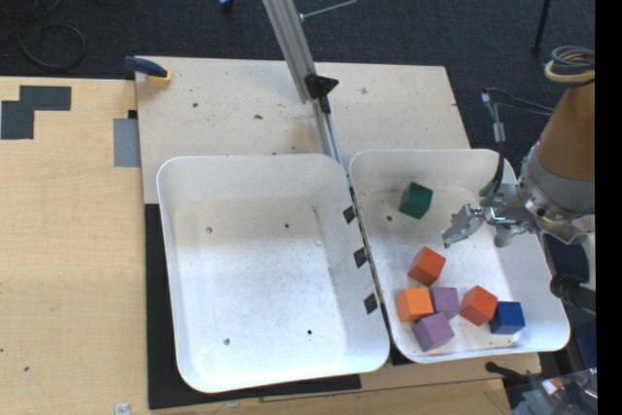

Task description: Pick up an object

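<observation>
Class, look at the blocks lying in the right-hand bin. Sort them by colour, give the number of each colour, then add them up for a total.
Green: 1, the green block
Orange: 3, one orange block, a second, a third
Purple: 2, one purple block, another
Blue: 1, the blue block
Total: 7

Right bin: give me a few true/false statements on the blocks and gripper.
1. A green block lies apart from the others, nearer the bin's far side. True.
2. All blocks lie in the left bin. False: they lie in the right bin.
3. The blue block sits beside an orange block. True.
4. The gripper holds a purple block. False: that block rests on the bin floor.
</observation>
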Controlling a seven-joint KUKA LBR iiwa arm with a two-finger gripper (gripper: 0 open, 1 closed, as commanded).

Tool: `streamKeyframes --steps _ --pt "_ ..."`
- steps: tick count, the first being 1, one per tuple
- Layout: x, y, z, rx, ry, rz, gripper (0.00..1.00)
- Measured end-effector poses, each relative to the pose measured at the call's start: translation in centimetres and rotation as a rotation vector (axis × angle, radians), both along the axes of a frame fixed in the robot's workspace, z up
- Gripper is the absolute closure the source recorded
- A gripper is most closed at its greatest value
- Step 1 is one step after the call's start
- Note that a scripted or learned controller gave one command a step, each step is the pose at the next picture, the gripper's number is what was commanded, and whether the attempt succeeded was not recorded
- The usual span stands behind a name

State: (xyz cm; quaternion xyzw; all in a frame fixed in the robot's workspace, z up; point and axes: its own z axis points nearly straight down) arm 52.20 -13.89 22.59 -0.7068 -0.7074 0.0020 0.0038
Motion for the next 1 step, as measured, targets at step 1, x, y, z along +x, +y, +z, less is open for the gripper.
streamKeyframes --steps 1 --pt "0.06 -0.13 0.22 -0.001 -0.005 -0.003 0.0"
